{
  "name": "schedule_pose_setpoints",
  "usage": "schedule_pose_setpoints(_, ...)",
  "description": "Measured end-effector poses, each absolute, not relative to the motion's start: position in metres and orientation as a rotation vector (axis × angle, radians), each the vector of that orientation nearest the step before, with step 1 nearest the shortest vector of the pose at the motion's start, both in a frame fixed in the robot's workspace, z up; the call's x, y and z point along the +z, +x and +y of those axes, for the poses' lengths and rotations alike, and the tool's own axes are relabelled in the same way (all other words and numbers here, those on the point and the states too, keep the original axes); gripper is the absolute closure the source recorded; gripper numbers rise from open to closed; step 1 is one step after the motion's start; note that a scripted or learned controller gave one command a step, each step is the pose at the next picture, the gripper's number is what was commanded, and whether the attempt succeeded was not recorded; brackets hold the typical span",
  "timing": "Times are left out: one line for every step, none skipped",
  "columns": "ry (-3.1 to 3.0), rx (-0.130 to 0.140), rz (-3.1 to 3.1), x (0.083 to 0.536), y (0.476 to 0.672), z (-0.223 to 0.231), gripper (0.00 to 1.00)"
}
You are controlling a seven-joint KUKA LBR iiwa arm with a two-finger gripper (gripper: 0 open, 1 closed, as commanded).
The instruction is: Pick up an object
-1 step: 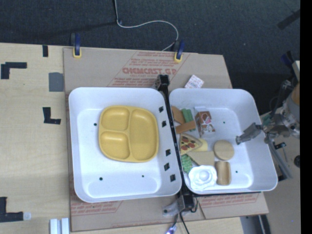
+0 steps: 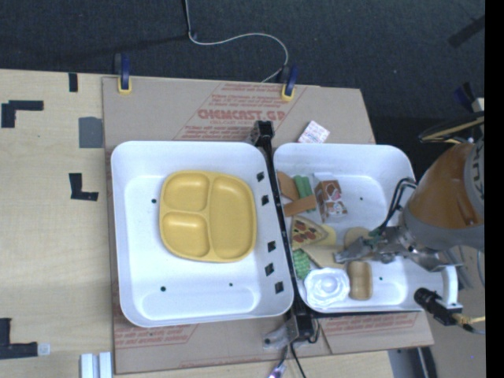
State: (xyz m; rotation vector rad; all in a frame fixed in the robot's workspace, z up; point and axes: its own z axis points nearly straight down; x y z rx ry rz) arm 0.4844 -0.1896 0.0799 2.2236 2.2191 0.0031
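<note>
Leftmost, I see a yellow divided plate (image 2: 209,215) in the left bin (image 2: 134,290). Rightward, the right bin (image 2: 394,164) holds small clutter. My gripper (image 2: 350,250) hangs low above a tan cylinder (image 2: 360,279); its finger spread I cannot tell.

Two bins sit side by side on a cardboard sheet (image 2: 236,113), the left bin (image 2: 134,235) touching the right bin (image 2: 394,164) along a central divider. A sectioned plate (image 2: 209,215) lies in the left bin. The right bin holds small items clustered near the divider, a lidded cup (image 2: 327,287) at its front, a gripper (image 2: 354,252) above them.
</note>
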Motion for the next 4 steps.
schedule_pose_setpoints(2.214,0.003,2.216,0.087,0.486,-0.131,0.00)
schedule_pose_setpoints(2.213,0.005,2.224,0.087,0.542,-0.092,0.00)
schedule_pose_setpoints(2.217,0.002,2.223,0.085,0.602,-0.097,0.00)
schedule_pose_setpoints(2.224,-0.005,2.227,0.083,0.635,-0.095,0.00)
